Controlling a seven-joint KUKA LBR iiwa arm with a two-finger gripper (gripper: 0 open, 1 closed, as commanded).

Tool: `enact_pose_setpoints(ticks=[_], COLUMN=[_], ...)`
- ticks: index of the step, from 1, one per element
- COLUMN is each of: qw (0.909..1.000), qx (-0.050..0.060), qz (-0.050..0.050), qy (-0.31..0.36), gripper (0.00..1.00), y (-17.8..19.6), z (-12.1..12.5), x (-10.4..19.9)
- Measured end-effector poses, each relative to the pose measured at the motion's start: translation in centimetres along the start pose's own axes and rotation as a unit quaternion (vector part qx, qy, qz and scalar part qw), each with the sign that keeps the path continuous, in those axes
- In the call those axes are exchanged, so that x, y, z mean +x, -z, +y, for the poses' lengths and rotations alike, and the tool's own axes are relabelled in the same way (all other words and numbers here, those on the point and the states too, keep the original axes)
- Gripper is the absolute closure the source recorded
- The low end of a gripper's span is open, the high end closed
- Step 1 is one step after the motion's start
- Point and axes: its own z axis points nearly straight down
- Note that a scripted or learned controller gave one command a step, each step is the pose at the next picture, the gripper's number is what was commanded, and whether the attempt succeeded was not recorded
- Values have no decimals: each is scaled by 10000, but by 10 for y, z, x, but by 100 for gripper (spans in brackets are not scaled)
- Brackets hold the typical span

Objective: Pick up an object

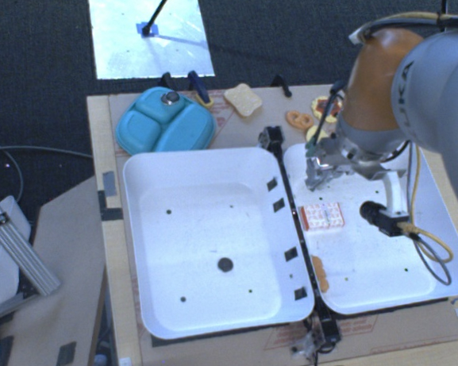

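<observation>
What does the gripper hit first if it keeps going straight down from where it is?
Probably the bare floor of the right bin near its back left corner. The gripper points down just behind the red and white patterned block, so it looks set to miss it. Depth is hard to judge from this slanted view.

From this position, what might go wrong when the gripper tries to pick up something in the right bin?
1. The gripper hangs above the small white patterned box, close to the divider between the bins, so a slanted descent might strike that wall.
2. The box lies flat on the bin floor, so the grasp may slide off.
3. The orange piece sits against the divider, hard to grasp.
</observation>
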Motion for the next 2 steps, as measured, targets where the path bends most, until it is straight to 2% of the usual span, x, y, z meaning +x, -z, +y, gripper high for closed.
enact_pose_setpoints(ticks=[1, 2], qw=[10000, 10000], qx=[54, 35], qz=[-15, -16], qy=[-47, -25], gripper=[0, 100], y=[-6, 5], z=[-3, -2], x=[-6, -6])
